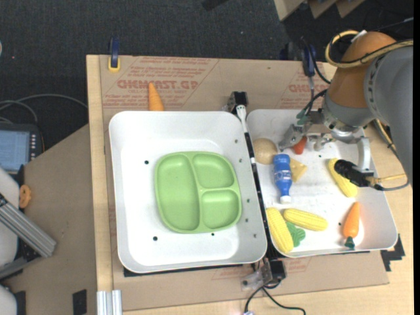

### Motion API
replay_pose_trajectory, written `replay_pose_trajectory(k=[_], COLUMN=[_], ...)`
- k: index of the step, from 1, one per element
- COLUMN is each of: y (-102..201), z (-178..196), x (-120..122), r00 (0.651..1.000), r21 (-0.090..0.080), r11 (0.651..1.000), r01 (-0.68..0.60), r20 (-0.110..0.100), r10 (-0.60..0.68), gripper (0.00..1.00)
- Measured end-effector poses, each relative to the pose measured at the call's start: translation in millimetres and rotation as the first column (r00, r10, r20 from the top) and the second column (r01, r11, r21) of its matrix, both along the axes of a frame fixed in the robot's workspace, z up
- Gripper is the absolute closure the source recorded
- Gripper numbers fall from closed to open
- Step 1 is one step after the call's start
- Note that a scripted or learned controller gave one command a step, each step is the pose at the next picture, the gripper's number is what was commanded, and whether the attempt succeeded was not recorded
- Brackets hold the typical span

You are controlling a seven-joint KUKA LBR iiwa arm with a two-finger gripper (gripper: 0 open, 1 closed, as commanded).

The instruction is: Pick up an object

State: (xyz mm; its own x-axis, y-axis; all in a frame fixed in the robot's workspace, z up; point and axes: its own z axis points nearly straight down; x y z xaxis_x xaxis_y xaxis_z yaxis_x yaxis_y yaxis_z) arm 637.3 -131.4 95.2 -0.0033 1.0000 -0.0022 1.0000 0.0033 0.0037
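Note:
My gripper point(307, 136) hangs low over the far part of the right bin point(380, 231), below the orange band of the arm. A small red object point(299, 147) lies right under its left side; I cannot tell whether it is touched. Close by are a tan round piece point(264, 151), a blue bottle point(282, 176) and a pale yellow piece point(299, 170). A banana point(344, 178) lies to the right. Two corn cobs point(306, 219) point(278, 230), a green piece point(296, 237) and a carrot point(352, 220) lie near the front.
The left bin point(131, 136) holds a green divided plate point(197, 190). An orange carrot-shaped piece point(155, 98) lies on the bench behind the left bin. A black clamp point(237, 101) sits where the bins meet at the back. Cables run by the arm at the right.

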Motion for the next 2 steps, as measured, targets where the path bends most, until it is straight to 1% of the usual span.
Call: replay_pose_trajectory(k=[1,2], y=[4,4], z=[-11,-10], x=[-20,15], r00=[1.0,1.0], r21=[0.004,0.0], r11=[1.0,1.0], r01=[0.005,0.002], r20=[-0.008,0.002], r10=[-0.005,-0.002], gripper=[0.0,0.0])
